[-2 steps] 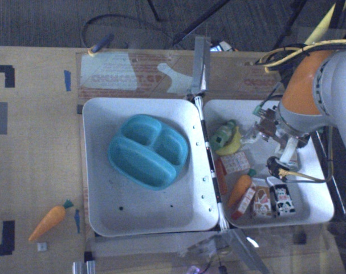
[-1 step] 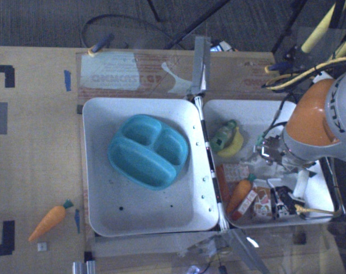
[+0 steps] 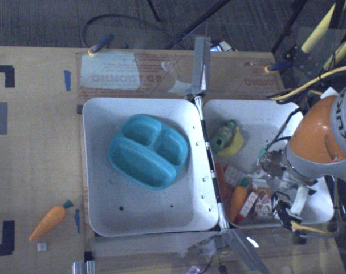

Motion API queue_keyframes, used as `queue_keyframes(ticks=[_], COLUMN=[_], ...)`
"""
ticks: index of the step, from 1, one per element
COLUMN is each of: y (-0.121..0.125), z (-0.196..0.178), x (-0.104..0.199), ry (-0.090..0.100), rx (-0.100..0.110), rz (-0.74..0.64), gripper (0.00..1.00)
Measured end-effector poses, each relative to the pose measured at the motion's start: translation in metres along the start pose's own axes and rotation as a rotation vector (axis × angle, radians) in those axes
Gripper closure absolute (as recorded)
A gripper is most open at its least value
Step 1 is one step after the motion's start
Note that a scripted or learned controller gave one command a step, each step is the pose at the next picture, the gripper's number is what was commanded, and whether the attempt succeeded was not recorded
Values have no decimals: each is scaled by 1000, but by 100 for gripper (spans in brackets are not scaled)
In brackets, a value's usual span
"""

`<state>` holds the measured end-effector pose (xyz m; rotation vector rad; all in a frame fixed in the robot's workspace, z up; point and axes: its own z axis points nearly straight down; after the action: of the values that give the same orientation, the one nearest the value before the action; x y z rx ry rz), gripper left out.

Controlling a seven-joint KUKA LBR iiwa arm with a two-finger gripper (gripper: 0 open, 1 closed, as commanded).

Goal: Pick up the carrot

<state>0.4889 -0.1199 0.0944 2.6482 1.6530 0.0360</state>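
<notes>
Dark carpet floor (image 3: 76, 4) – pale wooden bench (image 3: 30, 153), blue tape marks (image 3: 67, 80).

divided plate (image 3: 149, 150) in left bin (image 3: 98, 170), carrot (image 3: 239, 202) in right bin (image 3: 315, 210)

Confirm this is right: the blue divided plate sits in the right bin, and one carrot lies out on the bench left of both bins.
One thing is wrong: the blue divided plate sits in the left bin, not the right bin. The camera view shows it. The rest holds: one carrot lies out on the bench left of both bins.
</notes>
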Motion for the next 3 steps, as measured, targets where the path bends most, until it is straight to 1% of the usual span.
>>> queue_keyframes(ticks=[1,2,3], y=[-12,-10,-21], z=[3,-8,-93], x=[16,16,68], ry=[-5,-4,-18], rx=[8,6,29], rz=[412,413,511], gripper=[0,100,100])
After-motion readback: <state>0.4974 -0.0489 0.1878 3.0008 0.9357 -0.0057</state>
